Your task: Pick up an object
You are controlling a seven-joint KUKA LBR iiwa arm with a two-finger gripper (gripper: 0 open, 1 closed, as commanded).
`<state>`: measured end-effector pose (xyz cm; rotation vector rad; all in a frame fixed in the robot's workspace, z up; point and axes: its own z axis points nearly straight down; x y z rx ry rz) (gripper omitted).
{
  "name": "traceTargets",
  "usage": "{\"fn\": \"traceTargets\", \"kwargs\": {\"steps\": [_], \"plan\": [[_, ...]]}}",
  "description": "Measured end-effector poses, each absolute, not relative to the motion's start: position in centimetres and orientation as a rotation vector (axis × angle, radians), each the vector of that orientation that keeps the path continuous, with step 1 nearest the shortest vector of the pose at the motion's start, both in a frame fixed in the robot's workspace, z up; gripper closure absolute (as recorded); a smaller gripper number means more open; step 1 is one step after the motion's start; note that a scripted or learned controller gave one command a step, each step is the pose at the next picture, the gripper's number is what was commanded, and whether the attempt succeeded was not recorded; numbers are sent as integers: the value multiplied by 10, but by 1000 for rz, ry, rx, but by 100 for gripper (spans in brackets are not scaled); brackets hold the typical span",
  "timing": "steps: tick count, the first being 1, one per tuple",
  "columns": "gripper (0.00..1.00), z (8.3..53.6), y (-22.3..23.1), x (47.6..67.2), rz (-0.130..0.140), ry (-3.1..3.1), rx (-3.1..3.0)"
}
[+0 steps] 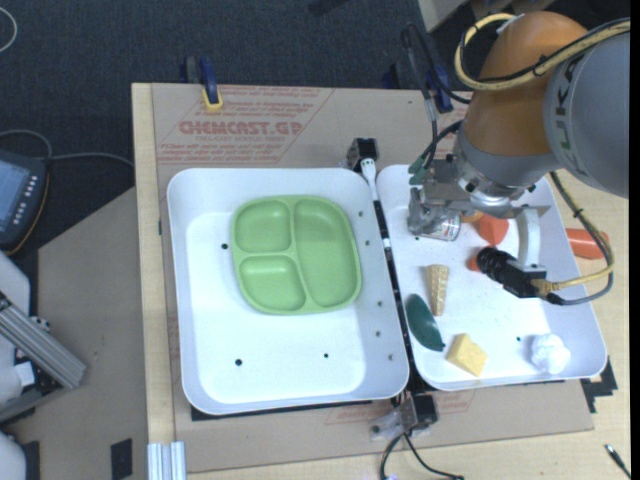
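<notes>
Grey arm (560, 88) reaching down | end effector (436, 223) low over right bin (590, 353)

Robotics lab: grey-and-orange robot arm (560, 78) over two white bins (200, 368) on a cardboard-topped bench (250, 118), loose cables (420, 448), dark carpet (90, 28).

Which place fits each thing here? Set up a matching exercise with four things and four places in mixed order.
Things:
1. green plate
2. cone
3. yellow wedge
4. white ball

Places:
A. right bin, near right corner
B. left bin
C. right bin, near edge, beside the dark green piece
D. right bin, middle, just below the end effector

Pairs: 1-B, 2-D, 3-C, 4-A
</notes>
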<state>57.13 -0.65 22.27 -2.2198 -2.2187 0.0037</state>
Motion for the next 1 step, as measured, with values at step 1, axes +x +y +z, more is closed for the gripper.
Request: {"fn": "traceTargets", "kwargs": {"steps": [1], "plan": [[100, 217, -3, 586, -1, -2223, -2222]]}}
